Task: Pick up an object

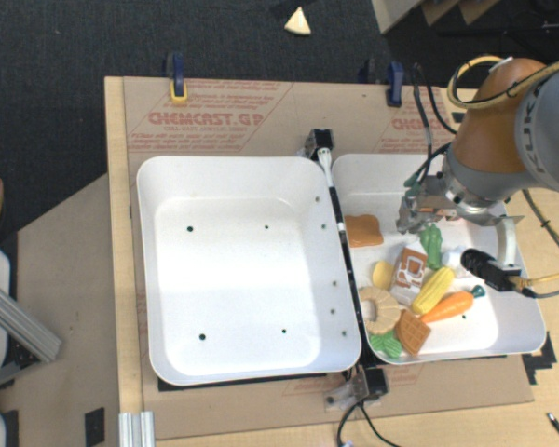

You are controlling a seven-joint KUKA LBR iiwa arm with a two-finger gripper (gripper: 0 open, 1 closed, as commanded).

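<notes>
Toys [419, 291] lie seemingly just below end effector [427, 214].

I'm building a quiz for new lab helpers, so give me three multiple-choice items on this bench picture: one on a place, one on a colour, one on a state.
1. Where do the toy foods lie?
A. right bin
B. left bin
C. floor

2. What colour is the carrot?
A. blue
B. orange
C. white

3. Where is the gripper?
A. over the left bin
B. off the bench
C. over the right bin, above the pile

Answers: 1 A, the pile sits in the right bin. 2 B, its body is orange with a green tip. 3 C, the arm reaches in from the right and ends over that bin's far part.
</notes>
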